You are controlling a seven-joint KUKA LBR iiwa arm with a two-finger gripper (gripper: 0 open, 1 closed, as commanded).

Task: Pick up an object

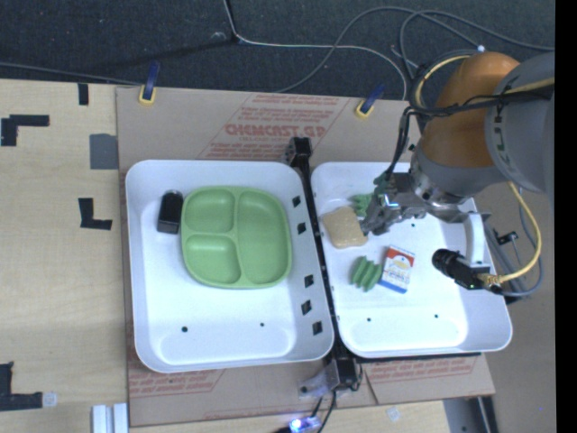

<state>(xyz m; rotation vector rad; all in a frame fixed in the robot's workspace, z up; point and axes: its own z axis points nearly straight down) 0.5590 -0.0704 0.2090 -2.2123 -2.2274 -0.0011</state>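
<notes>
Two white bins (225, 350) sit side by side; over the right one, the end effector (386, 207) hovers near a tan sponge (343, 228), grip state unclear.

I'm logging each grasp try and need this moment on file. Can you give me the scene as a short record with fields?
left bin: green divided plate, small black object at the plate's left edge
right bin: tan block, green piece, small red-and-white box
gripper: over the right bin's upper left part, just right of the tan block
grasp: nothing seen between the fingers
arm: reaches in from the right
</notes>
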